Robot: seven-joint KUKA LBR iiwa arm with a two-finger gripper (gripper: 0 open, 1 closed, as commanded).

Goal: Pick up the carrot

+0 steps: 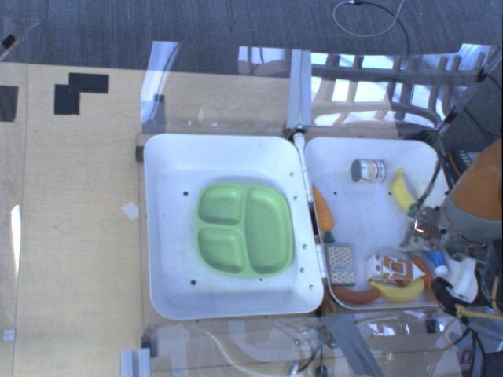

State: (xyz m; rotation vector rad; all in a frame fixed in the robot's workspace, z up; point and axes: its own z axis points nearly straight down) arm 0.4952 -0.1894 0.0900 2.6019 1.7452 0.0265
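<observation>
fingers: cannot tell their state, the tip of the arm (471, 210) sits at the right edge of the right bin (369, 151) and what's under the wrist is a blur of cables and parts. nothing visibly held.

carrot (322, 209) lies in the right bin, pressed up along its left wall, right beside the divider between the two bins. orange body pointing toward the far end, green top at the near end. just below it a small checkered sponge (340, 263), close but looks apart.

handling, my guess: toy carrot, light, stiff, smooth plastic so likely a bit slippery; tapered, so it could squirt out if pinched near the thin end. best hold looks like mid-body, thicker part, fingers closing across the short axis. trouble: the wall is tight on one side, little room for a finger there; may need to come in angled or take it lengthwise-offset from the wall.

arm pose: orange band and grey wrist over the right rim of the right bin, near a banana (402, 192), well apart from the carrot. it needs to cross the bin leftward.

other stuff in the right bin: can (368, 170) at the far side, second banana (399, 290), red item (355, 294) at the near edge. left bin (169, 234) has a green plate (244, 229).
</observation>
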